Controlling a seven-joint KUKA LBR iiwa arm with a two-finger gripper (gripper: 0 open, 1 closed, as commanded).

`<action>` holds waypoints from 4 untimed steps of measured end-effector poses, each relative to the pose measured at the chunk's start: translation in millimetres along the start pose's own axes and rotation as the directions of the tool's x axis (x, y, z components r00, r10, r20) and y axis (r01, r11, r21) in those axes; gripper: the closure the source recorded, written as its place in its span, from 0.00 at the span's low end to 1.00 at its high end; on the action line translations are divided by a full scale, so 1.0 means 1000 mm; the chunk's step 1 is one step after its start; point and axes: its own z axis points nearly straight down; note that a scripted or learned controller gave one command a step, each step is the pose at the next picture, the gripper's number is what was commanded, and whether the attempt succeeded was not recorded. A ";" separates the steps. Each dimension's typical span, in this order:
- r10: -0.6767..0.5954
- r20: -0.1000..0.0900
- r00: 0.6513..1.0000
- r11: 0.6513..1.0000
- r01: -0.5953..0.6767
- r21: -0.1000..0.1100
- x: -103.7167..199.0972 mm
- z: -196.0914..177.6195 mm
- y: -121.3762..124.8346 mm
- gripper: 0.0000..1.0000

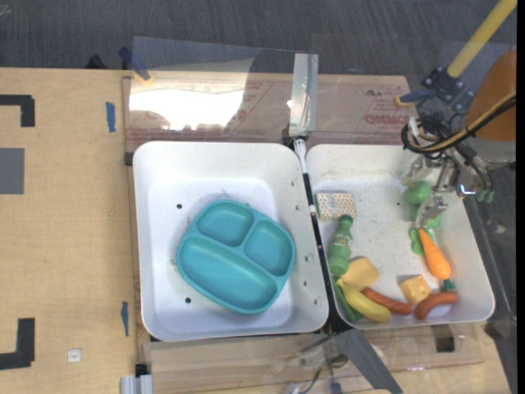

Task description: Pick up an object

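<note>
The end effector [428,189] hangs over the far right part of the right bin [369,164], its metal fingers spread on either side of a small green round object [417,193]; whether they actually pinch it cannot be told. Nearer the camera than that green object lies a carrot [434,253]. Left of the carrot rest a green bottle [340,245], a yellow banana [363,304] and a sausage [435,302]. The left bin [156,187] holds a teal divided plate [236,255].

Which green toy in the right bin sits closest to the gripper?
The small round green toy, right beside the gripper; the green plastic bottle lies far off by the divider.
</note>
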 end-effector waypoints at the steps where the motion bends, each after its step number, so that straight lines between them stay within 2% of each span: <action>1: 0.055 0.007 0.998 0.998 -0.055 -0.003 0.041 0.016 0.057 0.00; 2: 0.063 0.004 0.998 0.998 -0.063 0.001 0.097 0.016 -0.003 0.00; 3: 0.059 0.020 0.998 0.998 -0.059 0.002 0.092 0.003 0.000 1.00; 4: 0.058 0.018 0.998 0.998 -0.058 0.001 0.092 0.004 0.000 0.00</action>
